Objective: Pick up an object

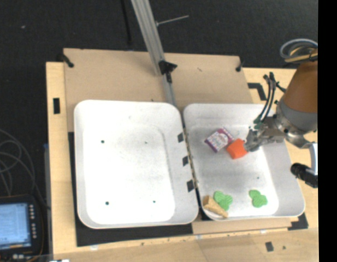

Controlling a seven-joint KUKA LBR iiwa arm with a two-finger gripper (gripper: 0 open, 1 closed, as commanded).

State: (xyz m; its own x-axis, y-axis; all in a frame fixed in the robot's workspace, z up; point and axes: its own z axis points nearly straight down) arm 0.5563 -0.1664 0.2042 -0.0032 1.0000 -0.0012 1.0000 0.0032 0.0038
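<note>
Dark floor surrounds a tan bench (119,75) bearing two white bins. Inside the right bin (277,201), the claw (251,142) sits just beside an orange block (237,149), touching or nearly so; whether it is open or closed I cannot tell. A purple packet (218,140) lies left of the block, and two green pieces (223,200) (258,198) lie near the bin's front edge.

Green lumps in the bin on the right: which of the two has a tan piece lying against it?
The left green lump, near the bin's front-left corner. A tan piece lies against it; the other green lump sits alone.
</note>
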